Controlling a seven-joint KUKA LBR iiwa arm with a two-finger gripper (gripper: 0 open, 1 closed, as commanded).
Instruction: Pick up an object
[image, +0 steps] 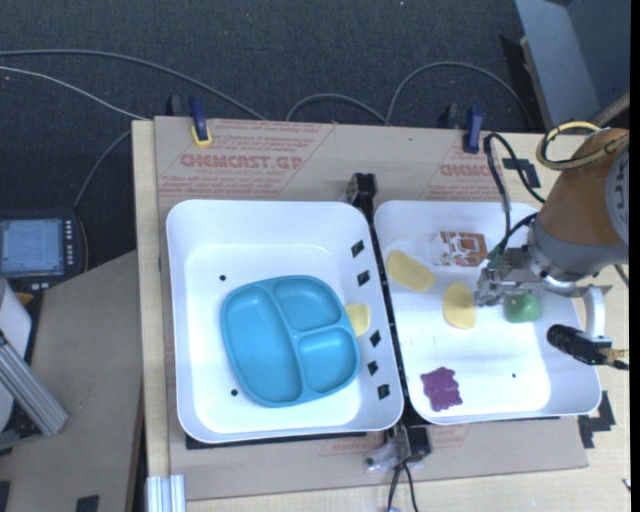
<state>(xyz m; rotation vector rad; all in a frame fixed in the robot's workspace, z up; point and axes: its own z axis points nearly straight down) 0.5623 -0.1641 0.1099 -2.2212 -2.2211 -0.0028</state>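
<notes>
Tool (497, 285) of ours hangs low in the right bin (500, 395), with a yellow piece (460, 306) just beside it on the left and a green ball (522, 305) close on its right; whether its grip is open we cannot tell.

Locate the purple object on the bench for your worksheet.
The purple object lies in the right bin, near its front edge on the side toward the left bin, below the yellow piece.
</notes>
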